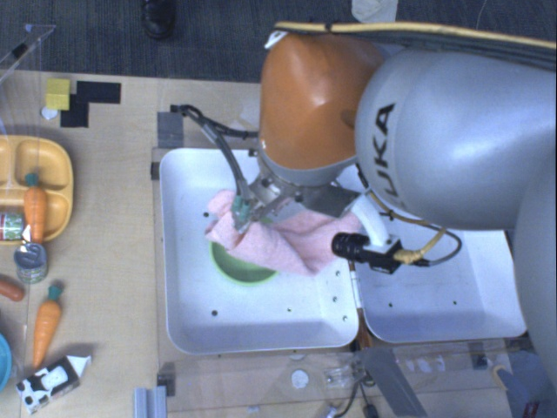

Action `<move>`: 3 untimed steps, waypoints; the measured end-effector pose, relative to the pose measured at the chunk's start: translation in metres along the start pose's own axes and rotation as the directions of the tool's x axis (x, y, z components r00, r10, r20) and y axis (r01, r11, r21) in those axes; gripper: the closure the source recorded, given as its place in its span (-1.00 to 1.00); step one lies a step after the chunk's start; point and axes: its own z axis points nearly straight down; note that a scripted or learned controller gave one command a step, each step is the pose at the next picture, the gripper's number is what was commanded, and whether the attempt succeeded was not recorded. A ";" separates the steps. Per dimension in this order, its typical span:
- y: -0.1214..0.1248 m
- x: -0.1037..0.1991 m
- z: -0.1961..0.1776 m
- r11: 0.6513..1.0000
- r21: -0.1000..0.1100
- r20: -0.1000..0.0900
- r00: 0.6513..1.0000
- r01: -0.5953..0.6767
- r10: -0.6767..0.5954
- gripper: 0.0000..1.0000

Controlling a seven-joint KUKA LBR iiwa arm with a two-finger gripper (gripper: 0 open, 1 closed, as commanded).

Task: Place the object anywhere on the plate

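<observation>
Camera view, looking down on the bench: where is your tool just now?

Me: My gripper [246,209] hangs just above the far edge of the green plate [237,266], down in the bunched top corner of the pink cloth [287,242]. I cannot tell from here whether it is wide or closed on the fabric; the cloth hides it.

Visitor: And the cloth itself?

Me: It lies draped over the plate's far and right side. The rest spills off to the plate's right, and the near left of the plate shows bare.

Visitor: So how would you do this step well?

Me: I judge that I need a sure pinch on that corner. Then I would lift a little, carry it toward the plate's bare near-left side and let it fall in a heap, so most of it sits on the green.

Visitor: Is there room for that?

Me: Left of the plate the left bin [174,259] has open floor, and its front wall stands near the plate's near edge. To the plate's right, the trailing cloth reaches close to the rim shared with the right bin [452,312], where it could snag.
</observation>
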 end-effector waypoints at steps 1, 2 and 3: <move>0.000 0.000 0.000 1.000 -0.001 0.000 1.000 -0.001 0.001 -1.00; -0.022 0.023 0.110 0.999 0.001 -0.001 0.999 0.043 -0.043 -1.00; -0.034 -0.039 0.159 0.983 -0.007 -0.008 0.983 -0.182 0.182 -1.00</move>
